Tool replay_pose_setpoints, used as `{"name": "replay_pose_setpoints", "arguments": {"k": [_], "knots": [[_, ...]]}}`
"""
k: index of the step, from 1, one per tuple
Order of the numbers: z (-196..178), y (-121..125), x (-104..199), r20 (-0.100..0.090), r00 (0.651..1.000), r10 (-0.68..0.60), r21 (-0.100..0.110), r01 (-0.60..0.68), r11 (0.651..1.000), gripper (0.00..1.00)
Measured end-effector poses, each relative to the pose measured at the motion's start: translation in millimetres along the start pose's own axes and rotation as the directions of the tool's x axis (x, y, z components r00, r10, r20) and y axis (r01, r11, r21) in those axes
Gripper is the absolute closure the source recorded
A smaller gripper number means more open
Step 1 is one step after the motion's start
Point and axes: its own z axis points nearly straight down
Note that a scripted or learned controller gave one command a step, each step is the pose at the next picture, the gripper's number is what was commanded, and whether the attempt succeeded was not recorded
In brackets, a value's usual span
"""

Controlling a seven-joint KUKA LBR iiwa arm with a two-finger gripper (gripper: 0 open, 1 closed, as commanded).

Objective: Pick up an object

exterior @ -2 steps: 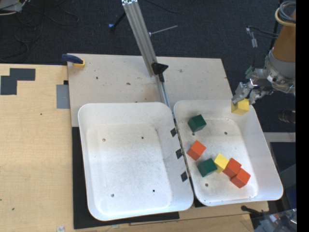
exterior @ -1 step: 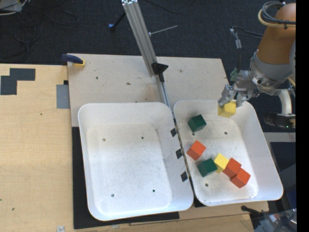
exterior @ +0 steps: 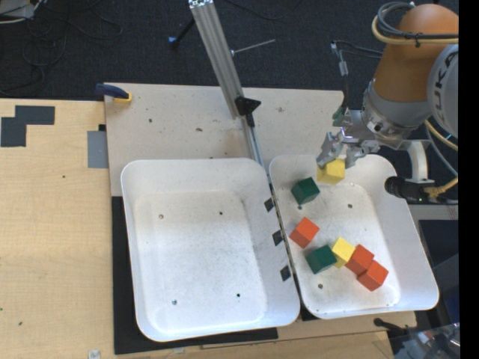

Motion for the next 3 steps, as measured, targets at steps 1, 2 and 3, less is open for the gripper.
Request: {"name": "replay_pose_setpoints", "arguments": {"k": [1, 2, 3], "knots": [[18.5, -9.0, 53.7, 0.000, 1.000, 0.001, 0.002, -0.001, 1.000, 1.00], [32.5, -14.6, 104.3, 0.001, 1.000, 0.001, 0.002, -0.001, 1.000, 1.00], [37.6, -25.4, 146.7, 0.002, 1.000, 0.001, 0.002, -0.001, 1.000, 1.00]]}}
